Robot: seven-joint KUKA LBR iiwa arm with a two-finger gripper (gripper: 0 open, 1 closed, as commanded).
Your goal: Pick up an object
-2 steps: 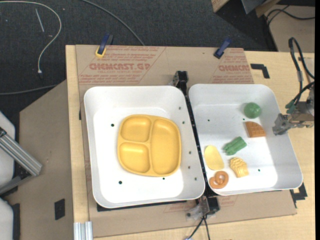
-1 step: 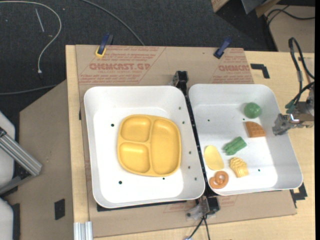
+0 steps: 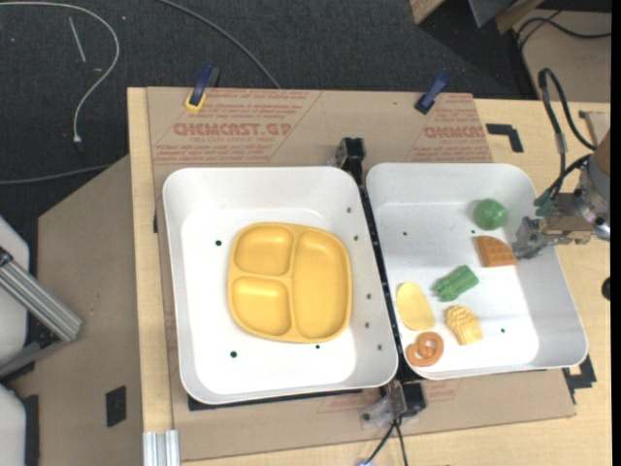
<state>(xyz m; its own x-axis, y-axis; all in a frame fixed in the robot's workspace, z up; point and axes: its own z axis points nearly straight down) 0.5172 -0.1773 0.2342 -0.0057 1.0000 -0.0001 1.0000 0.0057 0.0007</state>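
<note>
Several small items lie in the right bin: a green ball, a brown waffle-like square, a green lumpy piece, a pale yellow oval, a yellow corn-like piece and an orange ring. My gripper hovers over that bin's right rim, just right of the brown square and the green ball. It touches none of them, and nothing hangs from it.
The left bin holds a yellow divided plate. A black bracket sits between the bins at the back. Blue clamps pin the cardboard base. Cables run at the far right.
</note>
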